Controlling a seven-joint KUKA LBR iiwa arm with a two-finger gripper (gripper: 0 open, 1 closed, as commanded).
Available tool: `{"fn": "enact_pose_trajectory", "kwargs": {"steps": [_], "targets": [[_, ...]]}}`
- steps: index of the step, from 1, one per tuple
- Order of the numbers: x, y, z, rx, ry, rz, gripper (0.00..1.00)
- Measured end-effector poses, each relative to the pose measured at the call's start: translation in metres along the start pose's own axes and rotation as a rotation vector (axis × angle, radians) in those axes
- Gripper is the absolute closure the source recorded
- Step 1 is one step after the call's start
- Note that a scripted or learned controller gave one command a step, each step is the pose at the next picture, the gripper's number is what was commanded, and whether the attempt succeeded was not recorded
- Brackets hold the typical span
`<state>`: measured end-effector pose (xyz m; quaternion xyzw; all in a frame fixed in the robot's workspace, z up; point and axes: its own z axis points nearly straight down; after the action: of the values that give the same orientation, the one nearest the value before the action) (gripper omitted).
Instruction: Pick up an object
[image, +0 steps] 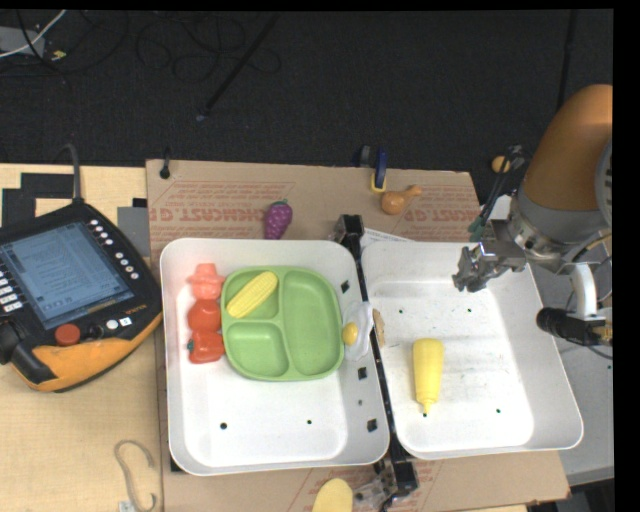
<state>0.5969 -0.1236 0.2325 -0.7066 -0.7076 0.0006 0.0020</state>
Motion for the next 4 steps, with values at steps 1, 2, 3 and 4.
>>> {"fn": "enact_pose_trajectory", "kwargs": {"steps": [1, 2, 3, 4], "targets": [[0.057, -0.003, 0.004, 0.001, 0.001, -0.002, 1.00], [0.112, -0.023, 0.014, 0.002, 0.001, -0.002, 1.00], [0.171, -0.039, 0.004, 0.001, 0.000, -0.002, 1.00], [0.224, -0.042, 0.004, -0.001, 0.000, -0.002, 1.00]]}}
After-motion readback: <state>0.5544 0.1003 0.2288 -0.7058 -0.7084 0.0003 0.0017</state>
